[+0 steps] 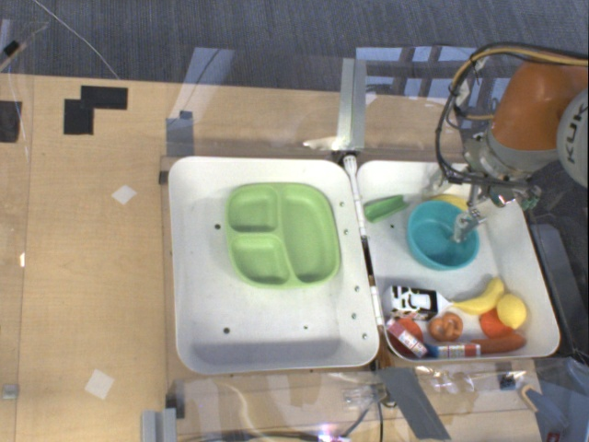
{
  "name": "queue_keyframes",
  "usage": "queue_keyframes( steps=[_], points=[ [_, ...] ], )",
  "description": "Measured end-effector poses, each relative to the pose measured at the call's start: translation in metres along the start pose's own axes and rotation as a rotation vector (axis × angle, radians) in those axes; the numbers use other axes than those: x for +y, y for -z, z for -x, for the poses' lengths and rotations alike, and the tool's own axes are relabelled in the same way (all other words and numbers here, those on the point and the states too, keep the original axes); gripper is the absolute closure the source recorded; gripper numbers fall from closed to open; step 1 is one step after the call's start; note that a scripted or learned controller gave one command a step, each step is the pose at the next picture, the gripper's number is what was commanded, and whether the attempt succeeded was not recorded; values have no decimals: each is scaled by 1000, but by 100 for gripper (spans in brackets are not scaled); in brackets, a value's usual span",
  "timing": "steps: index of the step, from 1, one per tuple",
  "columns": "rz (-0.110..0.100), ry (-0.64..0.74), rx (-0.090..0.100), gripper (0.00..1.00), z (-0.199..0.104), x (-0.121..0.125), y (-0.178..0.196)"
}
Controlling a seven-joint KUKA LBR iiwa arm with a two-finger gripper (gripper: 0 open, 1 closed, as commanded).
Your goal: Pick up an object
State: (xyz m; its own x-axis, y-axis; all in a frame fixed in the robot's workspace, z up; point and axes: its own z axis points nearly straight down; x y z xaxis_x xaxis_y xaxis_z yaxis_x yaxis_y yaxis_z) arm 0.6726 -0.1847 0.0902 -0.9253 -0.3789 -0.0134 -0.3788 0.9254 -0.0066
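The gripper (467,226) hangs over the teal bowl (444,236) near the far edge of the right bin (543,288), and whether it is open or closed cannot be told. A green divided plate (281,234) lies in the left bin (198,274). Along the right bin's near edge (a crowded corner) lie a banana (482,299), a yellow lemon (512,311) and a red marker (453,349).

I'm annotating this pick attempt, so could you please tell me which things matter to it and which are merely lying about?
Job in hand:
- gripper, low over the teal bowl
- right bin, which holds the bowl

Lying about:
- green divided plate in the left bin
- banana
- green stick
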Motion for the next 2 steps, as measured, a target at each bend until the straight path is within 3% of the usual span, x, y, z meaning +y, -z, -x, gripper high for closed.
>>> queue_keyframes(
  steps=[1, 2],
  points=[
    [3, -16, -1, 0, 34, 81, 0],
    [1, -64, 0, 0, 19, 46, 0]
  ],
)
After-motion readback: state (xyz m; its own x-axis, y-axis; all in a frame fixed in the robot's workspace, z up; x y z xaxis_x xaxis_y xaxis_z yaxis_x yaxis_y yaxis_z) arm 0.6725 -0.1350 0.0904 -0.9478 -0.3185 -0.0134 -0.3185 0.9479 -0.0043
